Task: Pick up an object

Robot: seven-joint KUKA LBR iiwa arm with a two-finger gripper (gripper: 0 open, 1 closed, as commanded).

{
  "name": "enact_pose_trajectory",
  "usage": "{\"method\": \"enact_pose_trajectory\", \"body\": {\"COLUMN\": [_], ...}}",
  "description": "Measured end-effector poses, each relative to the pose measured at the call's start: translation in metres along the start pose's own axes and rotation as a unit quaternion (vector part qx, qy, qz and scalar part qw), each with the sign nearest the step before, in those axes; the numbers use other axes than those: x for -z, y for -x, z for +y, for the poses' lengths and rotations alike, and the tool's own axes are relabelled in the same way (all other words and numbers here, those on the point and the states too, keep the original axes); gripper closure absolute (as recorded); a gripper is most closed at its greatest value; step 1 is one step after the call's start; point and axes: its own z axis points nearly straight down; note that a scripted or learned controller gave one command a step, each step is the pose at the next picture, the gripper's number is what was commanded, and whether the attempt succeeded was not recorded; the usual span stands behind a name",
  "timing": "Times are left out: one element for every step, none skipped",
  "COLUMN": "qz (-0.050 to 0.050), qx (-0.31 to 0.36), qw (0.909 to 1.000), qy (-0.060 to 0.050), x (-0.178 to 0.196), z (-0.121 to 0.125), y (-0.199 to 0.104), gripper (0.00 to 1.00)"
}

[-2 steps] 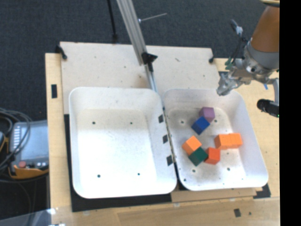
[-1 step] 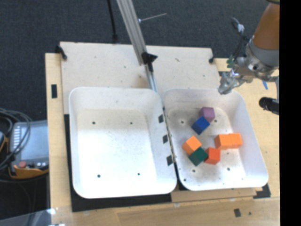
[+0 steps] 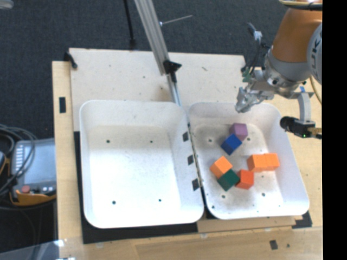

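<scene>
Six small blocks, a purple cube [image 3: 238,130], blue cube [image 3: 231,144], two orange blocks [image 3: 220,166] [image 3: 263,162], green cube [image 3: 228,180] and red-orange block [image 3: 245,179], cluster in the right bin [image 3: 290,199], gripper [image 3: 244,105] above its far edge, jaws' state unclear.

We look down from one fixed camera above the bench [image 3: 65,145], tilted so the far edge lies toward twelve o'clock and the near edge toward six. We stand far enough off to take in both the left bin [image 3: 135,161] and the right bin [image 3: 282,161], with dark floor [image 3: 65,15] beyond; the arm [image 3: 295,37] enters from two o'clock.
</scene>
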Motion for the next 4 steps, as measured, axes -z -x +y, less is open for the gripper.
{"method": "enact_pose_trajectory", "body": {"qz": [0.000,0.000,0.001,0.001], "qx": [0.000,0.000,0.001,0.001], "qw": [1.0000,1.0000,1.0000,1.0000], "qy": [0.000,-0.001,0.001,0.001], "x": [-0.004,-0.020,-0.013,-0.010], "z": [-0.002,0.002,0.004,0.007], "y": [-0.043,-0.094,-0.146,-0.196], "gripper": [1.00,1.00,1.00,1.00]}}
